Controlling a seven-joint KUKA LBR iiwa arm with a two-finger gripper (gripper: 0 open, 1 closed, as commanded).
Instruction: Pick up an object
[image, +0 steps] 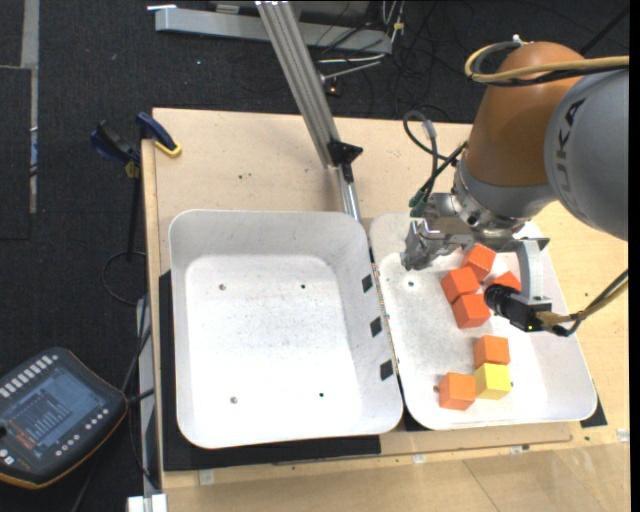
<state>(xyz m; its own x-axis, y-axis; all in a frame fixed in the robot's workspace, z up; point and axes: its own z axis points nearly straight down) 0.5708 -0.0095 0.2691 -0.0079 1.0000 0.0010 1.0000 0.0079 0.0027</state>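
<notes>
The right bin (560, 400) holds several orange blocks and one yellow block (494, 381). Two orange blocks (466, 296) lie in the bin's middle, another orange block (481, 259) sits just behind them under the wrist, and two more (491, 350) (456, 390) lie near the front beside the yellow one. My gripper (417, 252) hangs low over the back left part of the right bin, just left of the orange blocks. I see nothing between its fingers.
The left bin (180, 240) stands beside the right one on the wooden bench. A slanted metal pole (310, 100) rises behind the bins. A blue and yellow clamp (135, 140) sits at the bench's back left corner. A pendant (50, 415) lies at the left front.
</notes>
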